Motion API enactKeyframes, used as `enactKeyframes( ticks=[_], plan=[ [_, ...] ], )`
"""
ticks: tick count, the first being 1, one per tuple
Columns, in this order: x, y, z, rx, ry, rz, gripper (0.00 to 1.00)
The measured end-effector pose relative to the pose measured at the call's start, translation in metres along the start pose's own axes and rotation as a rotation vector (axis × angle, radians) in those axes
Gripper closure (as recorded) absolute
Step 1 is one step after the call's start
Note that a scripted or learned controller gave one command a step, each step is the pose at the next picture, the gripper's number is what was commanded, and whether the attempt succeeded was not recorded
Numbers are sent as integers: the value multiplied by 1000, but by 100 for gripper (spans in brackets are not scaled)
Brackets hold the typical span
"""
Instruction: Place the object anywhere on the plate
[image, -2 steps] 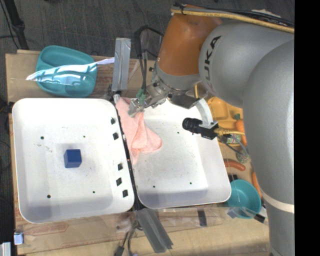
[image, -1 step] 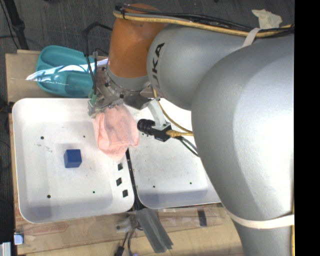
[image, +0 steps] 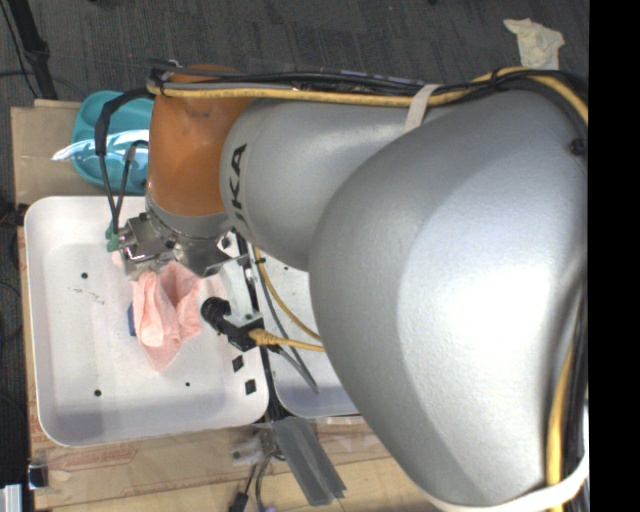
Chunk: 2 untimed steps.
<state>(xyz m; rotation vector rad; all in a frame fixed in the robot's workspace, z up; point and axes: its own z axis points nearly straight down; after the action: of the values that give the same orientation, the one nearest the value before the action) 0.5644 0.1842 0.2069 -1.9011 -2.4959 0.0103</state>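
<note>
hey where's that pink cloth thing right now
The pink cloth hangs over the left white bin, directly under the arm's wrist, with a small blue object at its left edge.

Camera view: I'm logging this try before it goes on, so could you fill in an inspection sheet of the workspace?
Surface: left white bin on a wooden bench; right bin mostly hidden by the arm.
Job's things: pink crumpled cloth-like object hangs below the wrist over the left bin; plate cannot be made out.
Clutter: small blue item beside the pink object; teal object behind the bin.
Gripper: gripper above the pink object, a hold cannot be confirmed.
Cables: yellow and black cables along the arm.
Surroundings: dark floor, crumpled paper.
</note>
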Motion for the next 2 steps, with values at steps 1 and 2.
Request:
enactKeyframes(
  ticks=[1, 2],
  plan=[
    [26, -37, 51, -1, 0, -24, 100],
    [-42, -66, -13, -6, 0, -136, 100]
  ],
)
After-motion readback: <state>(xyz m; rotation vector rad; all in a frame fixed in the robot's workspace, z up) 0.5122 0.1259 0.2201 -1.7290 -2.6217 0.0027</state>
